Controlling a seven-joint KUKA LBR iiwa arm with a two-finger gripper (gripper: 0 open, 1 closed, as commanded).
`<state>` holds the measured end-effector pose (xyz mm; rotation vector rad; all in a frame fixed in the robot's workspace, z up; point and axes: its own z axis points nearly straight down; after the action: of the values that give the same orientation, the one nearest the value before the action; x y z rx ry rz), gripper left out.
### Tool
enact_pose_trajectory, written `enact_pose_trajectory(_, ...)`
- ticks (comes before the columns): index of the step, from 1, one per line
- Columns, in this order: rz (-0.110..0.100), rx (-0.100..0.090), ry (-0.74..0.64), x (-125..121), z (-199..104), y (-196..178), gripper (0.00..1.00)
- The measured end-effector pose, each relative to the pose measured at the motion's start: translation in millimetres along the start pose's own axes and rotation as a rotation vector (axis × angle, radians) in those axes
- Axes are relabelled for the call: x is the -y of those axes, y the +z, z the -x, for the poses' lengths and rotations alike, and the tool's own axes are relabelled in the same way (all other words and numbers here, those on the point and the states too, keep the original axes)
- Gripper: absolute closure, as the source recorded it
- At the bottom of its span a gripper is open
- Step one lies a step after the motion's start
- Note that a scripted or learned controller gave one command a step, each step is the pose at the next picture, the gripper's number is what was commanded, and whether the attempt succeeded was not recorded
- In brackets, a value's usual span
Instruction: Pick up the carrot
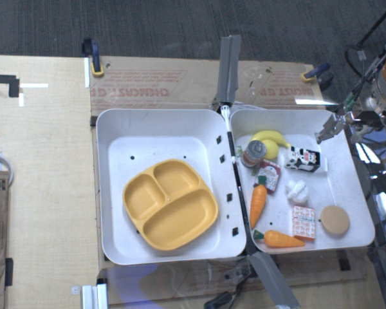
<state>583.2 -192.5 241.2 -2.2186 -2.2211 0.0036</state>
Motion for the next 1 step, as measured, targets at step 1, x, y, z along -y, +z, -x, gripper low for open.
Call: enact_pose_trajectory(1,0.001,0.001,0.049,-5.3,26.5,64.3,0.0)
